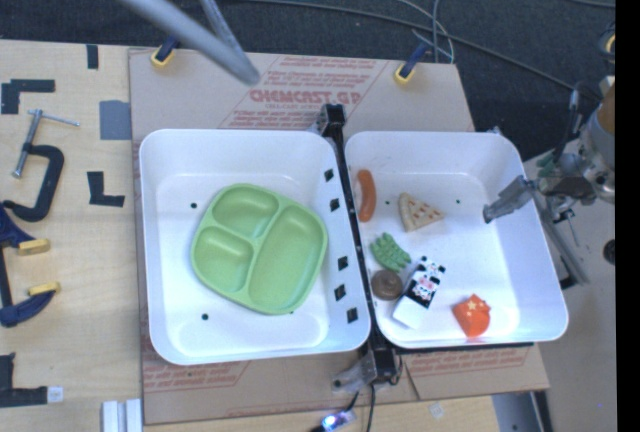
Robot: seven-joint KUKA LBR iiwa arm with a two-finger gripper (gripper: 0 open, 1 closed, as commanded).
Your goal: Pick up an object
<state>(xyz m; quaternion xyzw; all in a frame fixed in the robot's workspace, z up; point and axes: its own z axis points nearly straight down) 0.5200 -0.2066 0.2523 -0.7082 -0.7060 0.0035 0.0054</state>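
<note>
The right white bin [520, 250] holds several small items: an orange sausage [366, 194], a pizza slice [419, 212], a green leafy piece [391, 251], a brown round piece [386, 284], a white cow-patterned carton [420, 291] and a red-orange fruit [473, 314]. My gripper [506, 201] hangs over the bin's right side, near its right wall. It is well to the right of the pizza slice and above the red-orange fruit, and nothing shows in it.
In the left bin [170, 220] lies a green divided plate [260, 247]. A black divider [345, 220] runs between the bins. A grey slanted pole [150, 0] crosses the top left. Black clamps [35, 185] lie on the bench at the left.
</note>
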